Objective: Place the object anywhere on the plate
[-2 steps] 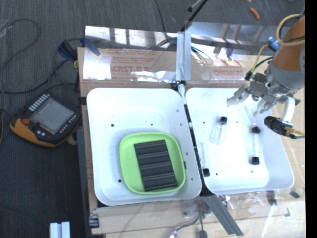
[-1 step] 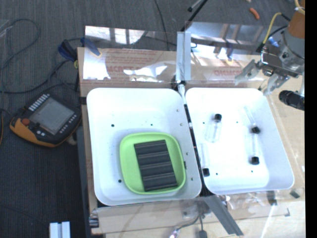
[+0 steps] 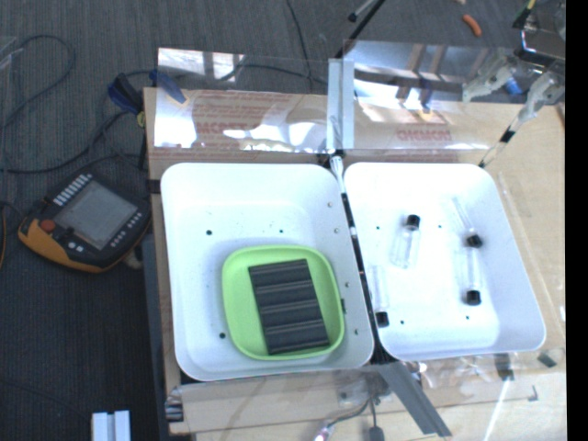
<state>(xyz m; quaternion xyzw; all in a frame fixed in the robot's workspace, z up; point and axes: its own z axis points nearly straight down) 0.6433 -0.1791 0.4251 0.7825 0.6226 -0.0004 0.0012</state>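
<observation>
A lime-green square plate (image 3: 235, 312) lies in the near part of the left white bin (image 3: 248, 205). A dark grey ribbed block (image 3: 289, 307) rests flat on the plate and covers most of its middle. The right white bin (image 3: 432, 324) holds clear plastic vials with black caps: one near the middle (image 3: 403, 238), one further right (image 3: 465, 225), one below that (image 3: 471, 280). Another vial (image 3: 376, 299) lies along that bin's left wall. My gripper (image 3: 531, 72) hangs at the far top right, beyond the right bin's back corner, high and well away from the plate.
Shiny foil-like panels (image 3: 276, 108) stand behind both bins. A teach pendant (image 3: 84, 224) with cables lies on the dark floor at the left. Bench wood shows along the right edge.
</observation>
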